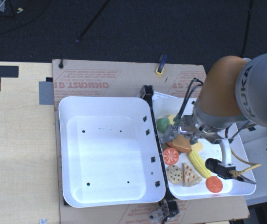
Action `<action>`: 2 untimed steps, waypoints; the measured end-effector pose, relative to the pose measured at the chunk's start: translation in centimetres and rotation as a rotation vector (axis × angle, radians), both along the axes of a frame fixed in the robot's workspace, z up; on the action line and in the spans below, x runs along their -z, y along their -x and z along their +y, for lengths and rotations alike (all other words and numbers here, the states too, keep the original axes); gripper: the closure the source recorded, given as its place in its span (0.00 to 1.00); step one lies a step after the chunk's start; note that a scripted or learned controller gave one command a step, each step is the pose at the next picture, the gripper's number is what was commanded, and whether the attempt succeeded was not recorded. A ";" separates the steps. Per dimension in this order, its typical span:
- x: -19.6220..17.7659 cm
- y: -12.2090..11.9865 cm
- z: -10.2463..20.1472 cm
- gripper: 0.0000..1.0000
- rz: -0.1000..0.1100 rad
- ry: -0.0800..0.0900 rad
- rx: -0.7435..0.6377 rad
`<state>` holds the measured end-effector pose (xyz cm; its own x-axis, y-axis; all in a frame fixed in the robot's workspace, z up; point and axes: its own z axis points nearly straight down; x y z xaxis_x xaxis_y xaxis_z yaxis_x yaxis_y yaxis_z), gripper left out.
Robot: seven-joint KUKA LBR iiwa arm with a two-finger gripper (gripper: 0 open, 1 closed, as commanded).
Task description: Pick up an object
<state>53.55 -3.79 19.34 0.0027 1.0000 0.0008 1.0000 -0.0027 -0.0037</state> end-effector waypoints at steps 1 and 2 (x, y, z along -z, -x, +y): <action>0.0 0.0 0.0 0.00 0.000 0.000 0.000; 0.0 0.0 0.0 0.00 0.000 0.000 0.000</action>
